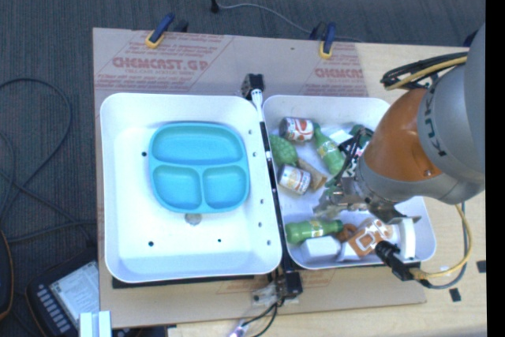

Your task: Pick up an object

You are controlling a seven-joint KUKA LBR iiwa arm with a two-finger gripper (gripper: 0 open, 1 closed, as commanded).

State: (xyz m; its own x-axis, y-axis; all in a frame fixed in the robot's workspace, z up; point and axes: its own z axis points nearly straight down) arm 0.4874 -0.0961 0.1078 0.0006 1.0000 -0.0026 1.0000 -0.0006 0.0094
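Observation:
The right bin point(276, 193) holds a jumble of small groceries. Among them are a red-labelled can point(298, 129), a second can point(294, 180), a green bottle point(330, 154) and a green bottle lying flat point(313, 230). An orange and white box point(369, 237) lies near the bin's front right. My gripper point(338, 201) hangs low over the middle of this bin, just right of the second can and above the flat bottle. The grey and orange wrist point(402, 150) hides the bin's right half. Nothing shows held in the gripper.
The left bin point(118, 193) bears a blue divided plate point(197, 167) and a small grey bit point(192, 219) in front of it. A white pack point(322, 247) lies at the right bin's front wall. Two clamps point(326, 39) pin the cardboard at the back.

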